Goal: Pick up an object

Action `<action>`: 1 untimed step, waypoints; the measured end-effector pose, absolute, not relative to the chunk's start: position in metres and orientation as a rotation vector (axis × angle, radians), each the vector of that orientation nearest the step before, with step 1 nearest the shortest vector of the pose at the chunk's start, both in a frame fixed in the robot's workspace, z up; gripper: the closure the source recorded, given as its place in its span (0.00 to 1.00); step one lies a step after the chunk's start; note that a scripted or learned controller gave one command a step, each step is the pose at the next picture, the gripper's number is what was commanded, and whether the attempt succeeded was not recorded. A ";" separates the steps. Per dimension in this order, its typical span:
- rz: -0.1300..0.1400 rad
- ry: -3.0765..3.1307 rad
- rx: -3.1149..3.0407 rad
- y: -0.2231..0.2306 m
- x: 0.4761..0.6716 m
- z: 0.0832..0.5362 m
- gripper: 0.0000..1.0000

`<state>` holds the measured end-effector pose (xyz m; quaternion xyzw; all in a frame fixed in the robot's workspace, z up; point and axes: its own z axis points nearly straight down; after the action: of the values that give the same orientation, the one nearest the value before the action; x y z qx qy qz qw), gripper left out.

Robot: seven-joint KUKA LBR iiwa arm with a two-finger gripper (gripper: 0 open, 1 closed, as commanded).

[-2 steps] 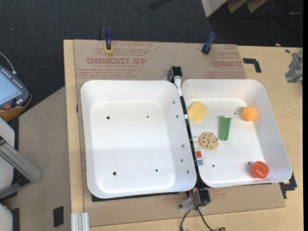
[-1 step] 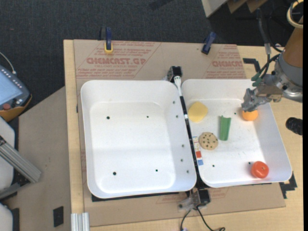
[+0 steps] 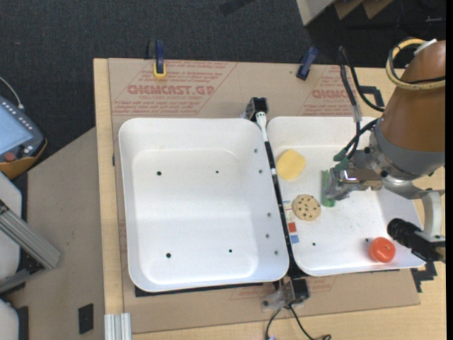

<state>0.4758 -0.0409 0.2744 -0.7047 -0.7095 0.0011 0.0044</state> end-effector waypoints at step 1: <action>-0.021 -2.237 -2.219 0.007 0.481 0.398 1.00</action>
<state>0.4808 0.0071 0.3977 -0.7042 -0.7099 -0.0066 -0.0050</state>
